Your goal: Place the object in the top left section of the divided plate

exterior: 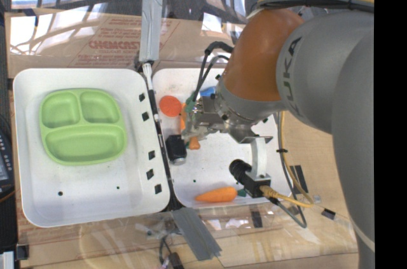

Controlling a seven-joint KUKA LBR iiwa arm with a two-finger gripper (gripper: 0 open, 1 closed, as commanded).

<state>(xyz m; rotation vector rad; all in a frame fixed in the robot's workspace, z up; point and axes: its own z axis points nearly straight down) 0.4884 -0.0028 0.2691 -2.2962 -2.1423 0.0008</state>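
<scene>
We see the pincer (181, 148) low in the right bin (210, 80), close to the wall that it shares with the left bin (38, 204). Its dark tip sits just above the bin floor, and whether it is open or closed we cannot tell from up here, because the wrist hardware crowds over it. A small orange piece (193, 144) shows right beside that tip, touching or nearly touching the gripper body, but we cannot say that it is gripped.

Above it, the arm (299, 58) sweeps in from the right, its orange band bulging over the upper part of the right bin and hiding much of the floor there. Cables loop around the wrist.

In the same bin we spot 2 more orange things: a round orange object (170, 105) near the dividing wall, just above the gripper, and a carrot (216, 195) lying flat along the near edge, well apart from the gripper.

Over in the left bin, the green divided plate (81, 150) lies flat with 3 sections, 2 small ones at the top and 1 long one below. Strips of grey tape (151, 26) run across the seam between the bins at top and bottom.
</scene>
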